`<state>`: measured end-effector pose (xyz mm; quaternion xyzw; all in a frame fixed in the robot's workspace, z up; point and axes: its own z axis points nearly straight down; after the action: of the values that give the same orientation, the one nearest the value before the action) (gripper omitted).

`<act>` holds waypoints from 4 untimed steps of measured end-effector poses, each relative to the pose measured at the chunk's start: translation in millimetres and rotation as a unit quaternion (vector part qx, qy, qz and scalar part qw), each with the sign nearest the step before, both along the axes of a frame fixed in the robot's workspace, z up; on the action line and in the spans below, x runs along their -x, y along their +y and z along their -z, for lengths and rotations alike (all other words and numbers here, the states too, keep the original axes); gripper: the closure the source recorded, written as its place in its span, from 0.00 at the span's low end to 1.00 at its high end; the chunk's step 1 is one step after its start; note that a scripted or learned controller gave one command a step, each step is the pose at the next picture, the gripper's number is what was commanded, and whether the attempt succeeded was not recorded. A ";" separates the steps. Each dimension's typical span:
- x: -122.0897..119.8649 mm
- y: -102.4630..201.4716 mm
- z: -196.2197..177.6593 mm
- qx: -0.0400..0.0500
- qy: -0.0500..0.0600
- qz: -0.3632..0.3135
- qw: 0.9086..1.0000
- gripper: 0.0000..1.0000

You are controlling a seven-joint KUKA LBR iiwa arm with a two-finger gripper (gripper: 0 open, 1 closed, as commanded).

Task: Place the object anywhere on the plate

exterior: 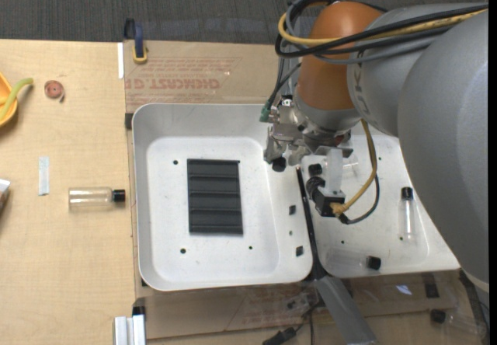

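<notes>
Single fixed camera above table, looking down at slant; both white bins in frame at moderate range; arm enters from right, close to lens.

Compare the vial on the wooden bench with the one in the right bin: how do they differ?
The bench vial lies crosswise on bare wood, left of the left bin; the bin vial lies lengthwise inside the right bin, beside the arm. The bench vial looks stubbier and faintly yellowish; the bin vial looks slimmer and clear. Both are transparent, lying down, with a dark cap.
</notes>
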<state>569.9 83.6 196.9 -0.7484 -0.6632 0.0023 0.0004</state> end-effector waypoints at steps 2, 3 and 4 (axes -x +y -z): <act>86.4 143.7 101.8 -0.001 -0.003 -0.034 0.999 1.00; 33.7 142.1 105.2 -0.002 0.010 0.005 1.000 1.00; -15.4 144.2 -72.0 0.001 -0.001 0.139 0.990 1.00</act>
<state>585.3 227.8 268.9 -0.8334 -0.5527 0.0025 -0.0007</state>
